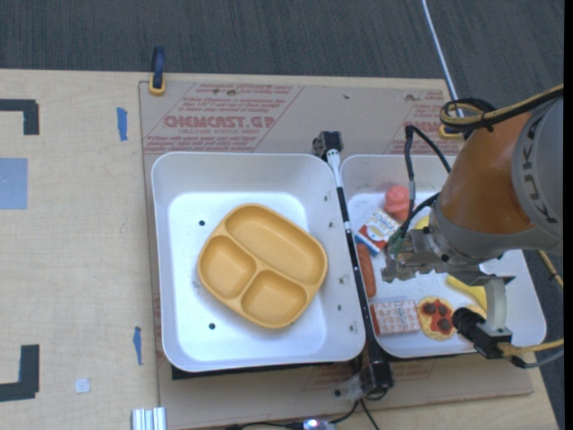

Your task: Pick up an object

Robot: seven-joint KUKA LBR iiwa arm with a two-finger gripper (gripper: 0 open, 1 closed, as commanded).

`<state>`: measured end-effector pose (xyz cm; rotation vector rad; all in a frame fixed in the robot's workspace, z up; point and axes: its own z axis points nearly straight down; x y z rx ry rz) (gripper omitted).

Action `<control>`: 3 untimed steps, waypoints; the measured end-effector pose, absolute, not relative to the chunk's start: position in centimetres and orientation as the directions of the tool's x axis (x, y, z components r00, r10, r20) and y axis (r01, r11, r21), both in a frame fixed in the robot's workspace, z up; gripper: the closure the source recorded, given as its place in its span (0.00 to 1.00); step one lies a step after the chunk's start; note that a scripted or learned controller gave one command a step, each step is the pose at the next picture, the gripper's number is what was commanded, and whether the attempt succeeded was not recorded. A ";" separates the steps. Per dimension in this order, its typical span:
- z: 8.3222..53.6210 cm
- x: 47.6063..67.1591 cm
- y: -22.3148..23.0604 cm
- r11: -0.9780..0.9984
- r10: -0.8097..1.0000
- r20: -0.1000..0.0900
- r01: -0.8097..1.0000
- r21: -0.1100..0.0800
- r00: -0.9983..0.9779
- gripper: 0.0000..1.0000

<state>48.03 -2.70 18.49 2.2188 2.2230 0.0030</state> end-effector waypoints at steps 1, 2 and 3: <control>18.5 48.0 -2.7 0.002 1.000 0.000 1.000 0.001 -0.002 0.00; 18.5 48.0 -2.7 0.002 1.000 0.000 1.000 0.001 -0.002 0.00; 9.9 50.3 -9.4 0.000 1.000 0.000 1.000 -0.002 0.000 0.00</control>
